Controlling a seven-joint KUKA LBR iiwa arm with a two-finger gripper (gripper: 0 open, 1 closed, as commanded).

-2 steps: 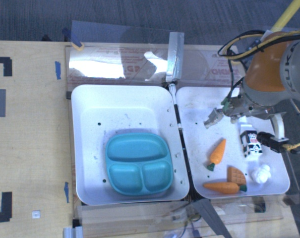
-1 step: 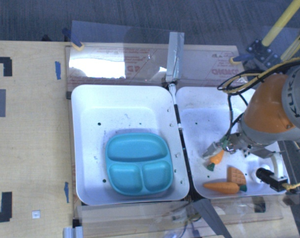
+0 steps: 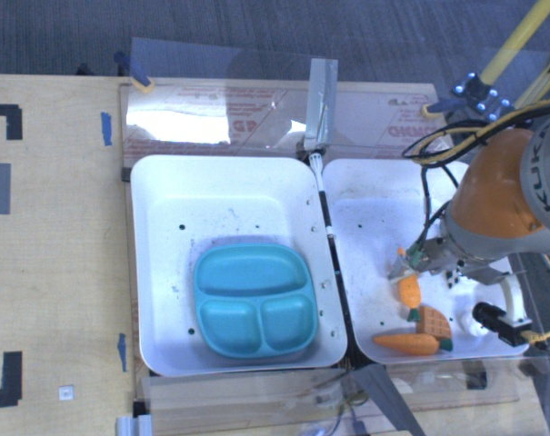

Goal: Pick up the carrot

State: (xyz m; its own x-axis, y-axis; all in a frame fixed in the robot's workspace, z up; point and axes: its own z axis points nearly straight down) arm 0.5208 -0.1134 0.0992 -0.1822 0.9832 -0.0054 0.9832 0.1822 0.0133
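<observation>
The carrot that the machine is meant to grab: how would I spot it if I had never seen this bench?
Look at the right-hand white bin, the one without the blue divided tray. Near its front edge lies the carrot, a long orange taper resting flat. The small orange chunk above it is stubby, and the waffle-patterned toy beside it is brownish with green.
</observation>
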